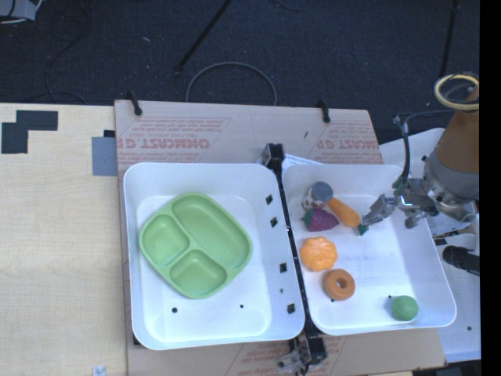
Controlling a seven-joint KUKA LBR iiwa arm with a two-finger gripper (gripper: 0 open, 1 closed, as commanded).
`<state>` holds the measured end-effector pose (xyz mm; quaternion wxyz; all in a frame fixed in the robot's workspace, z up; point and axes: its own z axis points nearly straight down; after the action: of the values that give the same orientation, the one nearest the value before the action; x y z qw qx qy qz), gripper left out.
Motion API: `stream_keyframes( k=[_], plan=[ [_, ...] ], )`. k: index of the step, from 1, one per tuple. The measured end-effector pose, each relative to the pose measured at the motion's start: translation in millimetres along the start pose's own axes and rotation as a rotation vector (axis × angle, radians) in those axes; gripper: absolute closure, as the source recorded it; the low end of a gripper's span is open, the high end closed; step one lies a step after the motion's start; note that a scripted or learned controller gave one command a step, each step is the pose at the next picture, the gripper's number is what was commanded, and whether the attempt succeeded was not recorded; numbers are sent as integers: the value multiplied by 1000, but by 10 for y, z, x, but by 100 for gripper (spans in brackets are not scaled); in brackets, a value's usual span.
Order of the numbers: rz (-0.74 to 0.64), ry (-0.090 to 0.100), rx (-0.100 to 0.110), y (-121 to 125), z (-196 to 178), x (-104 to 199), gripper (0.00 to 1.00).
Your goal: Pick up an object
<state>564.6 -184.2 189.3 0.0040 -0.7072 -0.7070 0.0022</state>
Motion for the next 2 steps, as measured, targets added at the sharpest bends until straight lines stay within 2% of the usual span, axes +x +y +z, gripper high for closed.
stream_keyframes(
  k=[2],
  plan=[
    [1,-1,-5,91,1039,-12,0]
  ],
)
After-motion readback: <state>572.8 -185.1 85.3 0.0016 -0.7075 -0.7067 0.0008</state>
